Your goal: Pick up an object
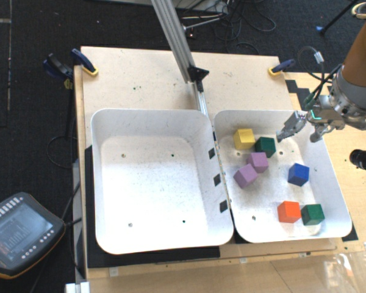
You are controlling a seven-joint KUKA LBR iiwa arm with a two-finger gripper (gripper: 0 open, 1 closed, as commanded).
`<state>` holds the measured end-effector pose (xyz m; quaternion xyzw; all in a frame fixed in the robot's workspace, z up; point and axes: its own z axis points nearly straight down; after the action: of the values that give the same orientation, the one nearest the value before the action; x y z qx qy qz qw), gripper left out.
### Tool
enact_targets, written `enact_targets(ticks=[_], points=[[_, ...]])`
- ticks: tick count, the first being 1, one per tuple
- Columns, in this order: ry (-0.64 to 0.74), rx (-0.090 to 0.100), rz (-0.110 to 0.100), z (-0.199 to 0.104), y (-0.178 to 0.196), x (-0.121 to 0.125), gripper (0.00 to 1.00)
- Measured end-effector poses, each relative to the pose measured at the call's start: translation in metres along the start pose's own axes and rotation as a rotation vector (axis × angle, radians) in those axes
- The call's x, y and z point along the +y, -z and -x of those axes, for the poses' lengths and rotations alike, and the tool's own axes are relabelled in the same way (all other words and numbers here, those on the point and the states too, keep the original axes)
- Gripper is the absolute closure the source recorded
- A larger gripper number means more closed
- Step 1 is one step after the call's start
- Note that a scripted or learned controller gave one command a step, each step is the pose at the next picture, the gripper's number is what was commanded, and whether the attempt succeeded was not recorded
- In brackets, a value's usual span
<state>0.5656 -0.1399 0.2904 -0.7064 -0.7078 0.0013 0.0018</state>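
Observation:
The right bin holds several small blocks: a yellow cube, a dark green cube, two purple cubes, a blue cube, an orange cube and a green cube. My gripper hangs over the bin's upper right part, above and to the right of the dark green cube. Its fingers are spread apart with nothing between them.
The left bin sits beside the right one on the bench. A slanted metal pole rises behind the bins. Clamps mark the board's back corners. A teach pendant lies at lower left.

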Motion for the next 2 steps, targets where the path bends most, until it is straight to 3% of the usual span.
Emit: enact_targets(ticks=[1, 2], points=[[-0.001, -0.001, 0.004, 0.0, 0.002, 0.001, 0.0], [-0.001, 0.0, 0.0, -0.006, -0.046, 0.007, 0.0]])
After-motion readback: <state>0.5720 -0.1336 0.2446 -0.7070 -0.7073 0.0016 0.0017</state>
